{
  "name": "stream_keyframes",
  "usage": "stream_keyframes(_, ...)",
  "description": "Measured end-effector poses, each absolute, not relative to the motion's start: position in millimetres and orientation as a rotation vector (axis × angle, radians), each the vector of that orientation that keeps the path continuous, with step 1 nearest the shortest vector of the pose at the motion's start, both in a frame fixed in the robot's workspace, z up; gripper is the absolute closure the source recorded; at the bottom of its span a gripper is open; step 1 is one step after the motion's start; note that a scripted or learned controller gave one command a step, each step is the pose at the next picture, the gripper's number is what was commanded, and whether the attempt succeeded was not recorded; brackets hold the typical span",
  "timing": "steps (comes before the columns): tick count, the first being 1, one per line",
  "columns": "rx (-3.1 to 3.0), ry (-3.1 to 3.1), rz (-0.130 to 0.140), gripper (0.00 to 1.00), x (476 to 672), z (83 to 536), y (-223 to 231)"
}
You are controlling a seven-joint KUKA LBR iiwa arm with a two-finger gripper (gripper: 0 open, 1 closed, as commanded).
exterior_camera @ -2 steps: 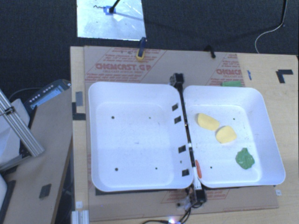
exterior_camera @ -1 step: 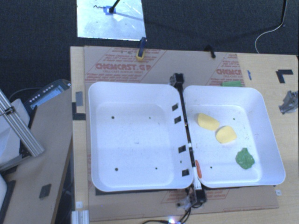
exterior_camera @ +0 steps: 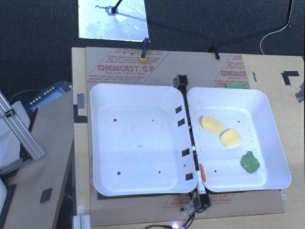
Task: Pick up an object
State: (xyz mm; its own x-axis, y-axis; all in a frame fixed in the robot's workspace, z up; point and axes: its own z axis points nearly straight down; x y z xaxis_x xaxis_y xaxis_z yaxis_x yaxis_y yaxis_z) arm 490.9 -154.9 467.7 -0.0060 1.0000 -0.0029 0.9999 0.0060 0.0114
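The right white bin (exterior_camera: 267,104) holds several small objects. A pale yellow oval piece (exterior_camera: 211,124) lies near its middle left. A second yellow piece (exterior_camera: 230,138) lies just right of it and a little nearer, close to it. A crumpled green object (exterior_camera: 249,162) rests near the bin's front right corner. A thin orange-red object (exterior_camera: 202,172) lies along the bin's left wall near the front.
The left white bin (exterior_camera: 102,128) sits beside the right one, joined by a black clipped divider (exterior_camera: 187,128). Both rest on a cardboard-covered bench (exterior_camera: 157,66). A small grey sliver (exterior_camera: 300,92) pokes in at the right edge. A metal plate (exterior_camera: 113,13) lies at the back.
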Motion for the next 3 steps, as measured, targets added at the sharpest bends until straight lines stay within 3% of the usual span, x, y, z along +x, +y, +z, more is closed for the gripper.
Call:
stream_keyframes(1,2.207,2.221,0.011,1.00,486.7,540.1,-137.9)
stream_keyframes(2,2.222,2.215,-0.002,1.00,541.0,515.9,-210.0)
stream_keyframes(3,2.217,2.235,-0.003,1.00,484.4,442.2,-142.1)
